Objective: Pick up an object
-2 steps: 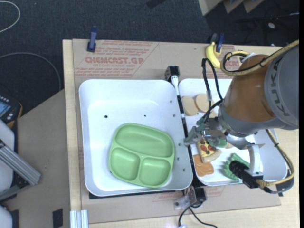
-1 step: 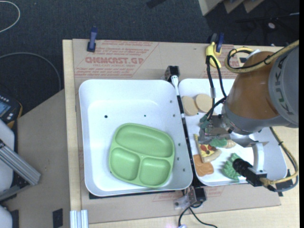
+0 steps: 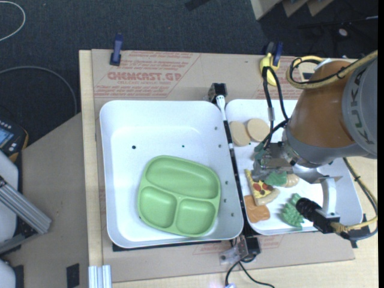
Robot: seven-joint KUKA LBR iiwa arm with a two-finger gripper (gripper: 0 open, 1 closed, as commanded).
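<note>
Looked like a robotics lab: arm [image 3: 336, 113] w/ cables over cardboard-topped bench [image 3: 150, 77], bins [image 3: 114, 161], dark carpet [image 3: 48, 29].

Left bin [image 3: 114, 161]: you have the divided tray [image 3: 179, 195] lying in it.
Right bin [image 3: 348, 203]: your toy foods, with the pizza slice [image 3: 261, 191] toward its left side.
Table [image 3: 150, 71]: both bins on it.

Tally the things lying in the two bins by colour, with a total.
Green: 3 — divided plate, toy under the gripper, leafy toy
Tan: 2 — round pieces
Orange/yellow: 2 — pizza slice, orange piece
Total: 7
</note>
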